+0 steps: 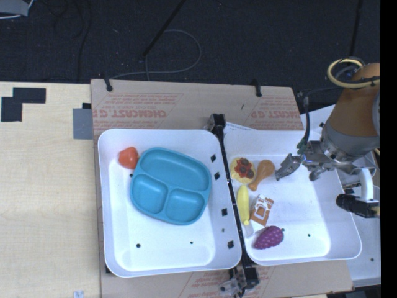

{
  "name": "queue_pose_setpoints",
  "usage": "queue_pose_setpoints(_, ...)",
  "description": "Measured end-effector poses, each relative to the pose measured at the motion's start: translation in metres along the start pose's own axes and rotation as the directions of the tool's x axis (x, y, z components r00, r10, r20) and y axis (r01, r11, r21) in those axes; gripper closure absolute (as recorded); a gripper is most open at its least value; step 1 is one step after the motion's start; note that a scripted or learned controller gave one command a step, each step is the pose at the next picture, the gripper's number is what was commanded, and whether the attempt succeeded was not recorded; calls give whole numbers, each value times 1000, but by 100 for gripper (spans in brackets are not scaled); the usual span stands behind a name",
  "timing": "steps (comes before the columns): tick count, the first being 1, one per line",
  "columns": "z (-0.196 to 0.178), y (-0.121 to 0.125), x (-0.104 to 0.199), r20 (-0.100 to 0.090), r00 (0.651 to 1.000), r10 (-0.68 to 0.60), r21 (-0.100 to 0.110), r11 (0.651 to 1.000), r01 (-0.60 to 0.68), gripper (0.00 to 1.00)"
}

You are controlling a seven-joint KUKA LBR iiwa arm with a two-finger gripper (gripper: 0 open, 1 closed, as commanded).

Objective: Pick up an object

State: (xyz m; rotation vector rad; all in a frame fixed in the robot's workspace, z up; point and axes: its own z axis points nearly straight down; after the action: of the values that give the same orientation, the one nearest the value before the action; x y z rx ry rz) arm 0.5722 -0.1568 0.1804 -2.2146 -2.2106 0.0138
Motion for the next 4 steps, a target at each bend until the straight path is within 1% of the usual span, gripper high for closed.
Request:
queue_pose_setpoints(1, -8, 3, 0, 3, 1000, -2, -14, 1000, 2, 0)
queue_pose_setpoints(2, 36, 6, 0, 1, 1000, -2, -8, 1000, 2, 0)
queue_pose_setpoints(3, 90, 5, 2, 0, 1000, -1, -7, 1000, 1, 0)
queue_pose_setpoints(4, 77, 6, 0, 1, 1000, 1, -9, 1000, -1, 100)
